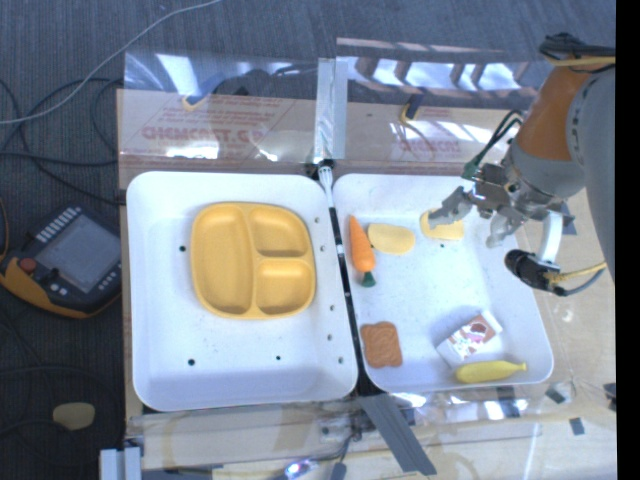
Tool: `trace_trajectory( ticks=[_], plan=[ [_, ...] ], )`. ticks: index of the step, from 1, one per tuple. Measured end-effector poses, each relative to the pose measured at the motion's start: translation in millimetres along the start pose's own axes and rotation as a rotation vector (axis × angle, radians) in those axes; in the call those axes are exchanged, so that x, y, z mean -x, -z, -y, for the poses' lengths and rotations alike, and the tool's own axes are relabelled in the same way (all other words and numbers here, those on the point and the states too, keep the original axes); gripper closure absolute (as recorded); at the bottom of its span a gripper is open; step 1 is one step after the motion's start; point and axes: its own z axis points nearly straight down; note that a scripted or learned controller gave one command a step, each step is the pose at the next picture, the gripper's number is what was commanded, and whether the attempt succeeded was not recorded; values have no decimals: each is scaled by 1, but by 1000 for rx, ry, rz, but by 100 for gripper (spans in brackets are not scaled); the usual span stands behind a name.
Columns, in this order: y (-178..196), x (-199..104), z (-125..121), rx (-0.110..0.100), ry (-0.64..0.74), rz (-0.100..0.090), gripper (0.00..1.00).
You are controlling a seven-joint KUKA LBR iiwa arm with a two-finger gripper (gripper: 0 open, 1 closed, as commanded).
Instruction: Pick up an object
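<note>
claw [470, 208]: spread, over right bin's far side | target: yellow piece [446, 228] just beside fingertips | handling: likely light, thin, slippery plastic | grip: across its edges

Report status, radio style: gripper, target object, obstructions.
Gripper open, low in right bin, holding nothing. Nearest object: pale yellow piece under its fingers. Carrot, banana lie apart; nothing blocking.

A robot lab, not a home.
A big robot arm [575, 118] stands over two white bins [150, 368], with wires [60, 98] and a control pad [65, 258] on grey carpet [60, 28].
</note>
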Motion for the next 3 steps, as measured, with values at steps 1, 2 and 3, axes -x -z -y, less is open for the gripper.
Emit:
trace_trajectory(
  ticks=[1,2,3],
  plan=[
    [-95,-10,-30,1,146,0,0],
    [-102,1,-76,7,229,2,0],
    [-92,1,-76,5,232,7,100]
  ],
)
